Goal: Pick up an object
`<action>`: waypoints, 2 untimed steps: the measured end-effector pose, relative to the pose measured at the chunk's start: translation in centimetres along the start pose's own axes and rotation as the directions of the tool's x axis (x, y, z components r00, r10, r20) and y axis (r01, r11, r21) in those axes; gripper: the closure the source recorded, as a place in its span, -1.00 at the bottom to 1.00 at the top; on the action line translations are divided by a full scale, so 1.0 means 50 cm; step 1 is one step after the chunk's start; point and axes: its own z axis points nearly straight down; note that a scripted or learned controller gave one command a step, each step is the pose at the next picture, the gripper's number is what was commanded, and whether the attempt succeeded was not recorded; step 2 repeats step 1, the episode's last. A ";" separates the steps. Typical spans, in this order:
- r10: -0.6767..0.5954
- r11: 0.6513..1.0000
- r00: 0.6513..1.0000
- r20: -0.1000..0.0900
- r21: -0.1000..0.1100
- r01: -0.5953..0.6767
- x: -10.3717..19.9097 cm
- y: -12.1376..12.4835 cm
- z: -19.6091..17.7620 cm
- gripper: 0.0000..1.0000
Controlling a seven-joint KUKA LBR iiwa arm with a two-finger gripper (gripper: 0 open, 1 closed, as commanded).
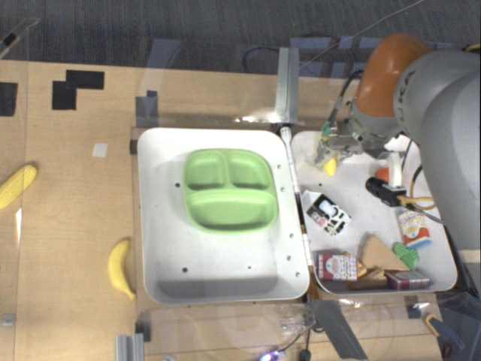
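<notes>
My gripper (325,155) hangs low over the far left corner of the right bin (448,273). A small yellow object (329,167) lies right under its tip, touching or nearly touching it; I cannot tell which. The grey arm with its orange band (387,66) comes in from the right above the bin. Further down the bin lie a black-and-white packet (328,214), a small red, white and blue carton (414,229), a tan cardboard wedge (379,253), a green piece (406,256) and two maroon boxes (336,265) (406,280).
The left bin (161,277) holds a green divided plate (229,189). On the bench to the left lie a banana (120,266) and a yellow corn cob (16,186). A metal post (287,81) stands behind the wall between the bins.
</notes>
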 end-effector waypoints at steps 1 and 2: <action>0.030 1.000 1.000 0.003 -0.006 -0.030 0.117 0.009 -0.258 1.00; 0.030 1.000 1.000 0.003 -0.006 -0.030 0.117 0.009 -0.258 1.00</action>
